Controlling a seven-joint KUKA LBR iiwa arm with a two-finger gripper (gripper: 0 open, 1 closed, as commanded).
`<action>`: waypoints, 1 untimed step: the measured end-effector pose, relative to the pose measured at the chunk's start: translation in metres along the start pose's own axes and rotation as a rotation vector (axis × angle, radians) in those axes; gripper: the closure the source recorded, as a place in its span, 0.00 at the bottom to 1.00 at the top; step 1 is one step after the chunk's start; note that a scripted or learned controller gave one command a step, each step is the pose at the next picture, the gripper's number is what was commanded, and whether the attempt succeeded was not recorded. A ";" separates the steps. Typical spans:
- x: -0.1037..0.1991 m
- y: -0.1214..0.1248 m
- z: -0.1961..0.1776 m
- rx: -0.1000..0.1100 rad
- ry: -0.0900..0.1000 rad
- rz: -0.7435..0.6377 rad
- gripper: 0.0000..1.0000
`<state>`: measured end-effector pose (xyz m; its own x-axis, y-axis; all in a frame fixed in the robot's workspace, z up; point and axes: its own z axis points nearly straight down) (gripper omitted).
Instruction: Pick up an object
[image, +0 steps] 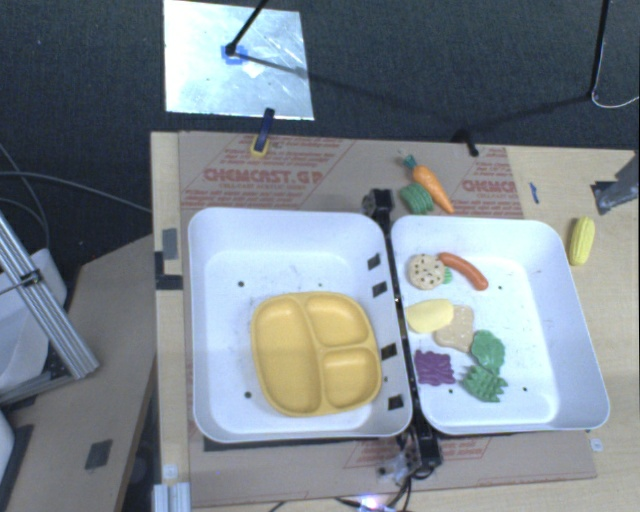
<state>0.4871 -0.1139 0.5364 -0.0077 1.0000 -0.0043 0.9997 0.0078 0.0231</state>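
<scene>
A grey part of my arm (618, 192) pokes in at the far right edge, over the worktop (120, 300) and well clear of both bins. So little of it is in view that I cannot tell whether my jaws are released or clenched, and nothing shows between them.

The things to pick lie in the right bin (560, 300), clustered toward its left half. A round cookie (425, 270) sits far left, with an orange-red sausage (464, 270) just right of it. Nearer are a yellow lump (430, 315) touching a tan slice (457, 329), then a green leaf (488, 349), a purple piece (434, 368) and a second green piece (483, 384).

The left bin (220, 260) holds a yellow divided plate (315, 352), upright, with three compartments.

Outside the bins, a carrot (431, 186) and a small green item (415, 199) lie on the cardboard (300, 170) beyond the divide. A yellow corn cob (581, 241) rests just right of the right bin, below my arm in the view.
</scene>
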 end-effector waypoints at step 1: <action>0.092 0.003 0.127 0.032 0.007 -0.005 0.00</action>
<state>0.4919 -0.0228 0.4086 -0.0129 0.9999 0.0026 0.9999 0.0129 -0.0086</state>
